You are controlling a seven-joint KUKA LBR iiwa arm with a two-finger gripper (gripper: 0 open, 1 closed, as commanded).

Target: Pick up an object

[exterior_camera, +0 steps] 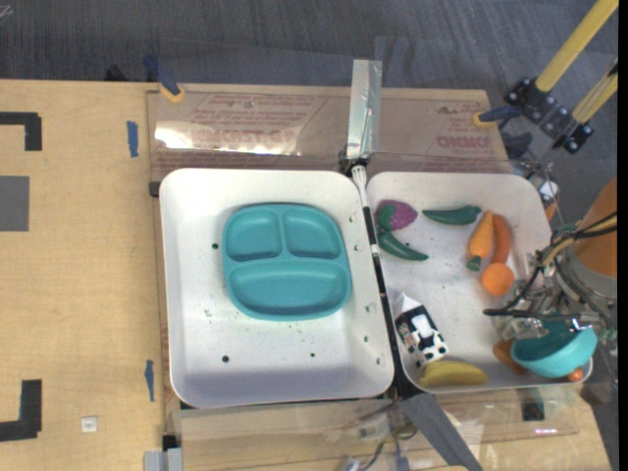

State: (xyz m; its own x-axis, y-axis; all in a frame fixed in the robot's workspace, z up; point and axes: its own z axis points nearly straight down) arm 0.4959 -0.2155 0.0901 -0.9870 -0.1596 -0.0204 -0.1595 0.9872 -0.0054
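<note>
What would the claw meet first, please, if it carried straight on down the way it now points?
Probably the teal bowl, which lies right under the claw near the right bin's front right corner. Depth is hard to judge from this slanted view, so it may already be touching.

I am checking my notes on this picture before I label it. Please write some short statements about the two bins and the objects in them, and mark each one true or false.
1. The teal divided plate lies in the left bin. True.
2. The banana lies on the divided plate. False: it lies in the right bin, near its front edge.
3. The orange ball lies just below the carrot in the view. True.
4. The teal bowl is in the left bin. False: it is at the right bin's lower right, close to the arm.
5. A purple toy vegetable lies near the divider between the bins. True.
</note>
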